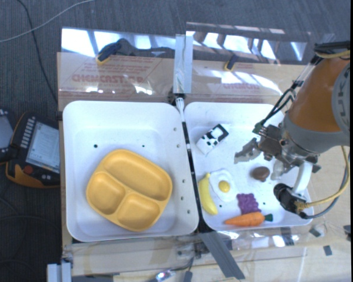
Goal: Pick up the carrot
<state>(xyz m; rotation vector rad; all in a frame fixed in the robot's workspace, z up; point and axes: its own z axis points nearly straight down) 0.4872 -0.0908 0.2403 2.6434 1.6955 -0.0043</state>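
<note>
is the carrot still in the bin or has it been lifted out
In the bin. The carrot lies flat on the right bin's floor near its front edge, beside the purple toy, apart from the gripper.

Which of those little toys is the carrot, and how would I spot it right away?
Look in the right-hand white bin, along its near edge. The orange toy carrot with a green stem end lies there on its side, just below the purple toy grapes and right of the yellow toy banana. It is the only long, tapered orange piece.
</note>
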